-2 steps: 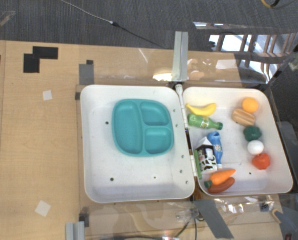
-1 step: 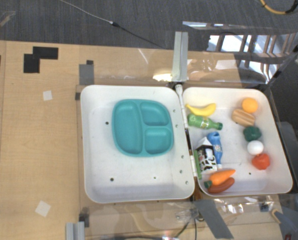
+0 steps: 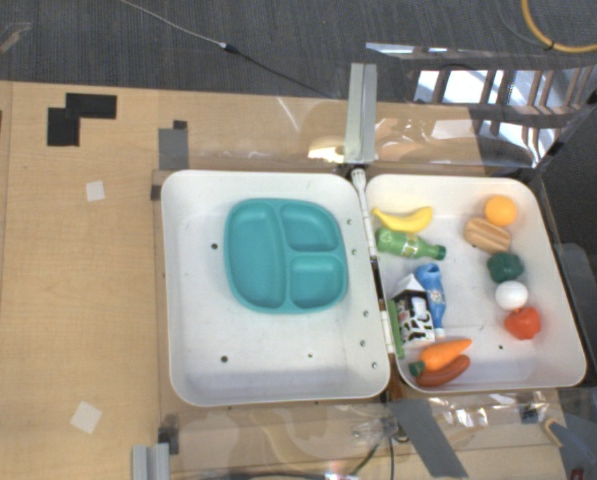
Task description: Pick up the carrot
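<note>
Near front-left corner of right bin [image 3: 543,363]: carrot [image 3: 446,351] lying flat, touching brown sausage-like piece [image 3: 443,371], just beside milk carton [image 3: 414,316]. Pincer state: cannot tell. Best to descend over carrot's middle, close across narrow width, avoid snagging neighbours.

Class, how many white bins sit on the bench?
2: the left bin holding the teal tray, and the right bin holding the carrot.
</note>
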You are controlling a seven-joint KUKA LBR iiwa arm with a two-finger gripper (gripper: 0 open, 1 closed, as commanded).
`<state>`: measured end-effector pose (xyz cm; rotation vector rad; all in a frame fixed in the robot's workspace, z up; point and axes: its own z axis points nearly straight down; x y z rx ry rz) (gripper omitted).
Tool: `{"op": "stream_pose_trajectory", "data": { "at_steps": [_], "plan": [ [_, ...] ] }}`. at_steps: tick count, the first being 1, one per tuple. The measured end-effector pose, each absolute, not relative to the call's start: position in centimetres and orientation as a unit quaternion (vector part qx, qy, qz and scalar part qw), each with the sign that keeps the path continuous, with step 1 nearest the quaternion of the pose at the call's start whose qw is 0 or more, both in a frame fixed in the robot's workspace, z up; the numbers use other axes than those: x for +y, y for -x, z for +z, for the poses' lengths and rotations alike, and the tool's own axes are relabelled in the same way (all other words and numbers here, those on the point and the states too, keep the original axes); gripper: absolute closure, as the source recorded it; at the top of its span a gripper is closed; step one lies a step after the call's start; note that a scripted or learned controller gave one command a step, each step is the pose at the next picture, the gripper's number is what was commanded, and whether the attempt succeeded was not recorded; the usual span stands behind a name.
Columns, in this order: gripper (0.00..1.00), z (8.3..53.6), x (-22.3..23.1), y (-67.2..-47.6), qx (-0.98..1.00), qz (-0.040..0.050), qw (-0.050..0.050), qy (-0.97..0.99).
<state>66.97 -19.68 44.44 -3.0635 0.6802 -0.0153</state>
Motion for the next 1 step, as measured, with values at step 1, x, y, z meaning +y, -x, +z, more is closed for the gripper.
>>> {"op": "stream_pose_trajectory", "data": {
  "at_steps": [1],
  "plan": [
    [1.0, 43.43, -20.45, -67.0, 0.1, -0.0065, 0.001, 0.995]
  ]
}}
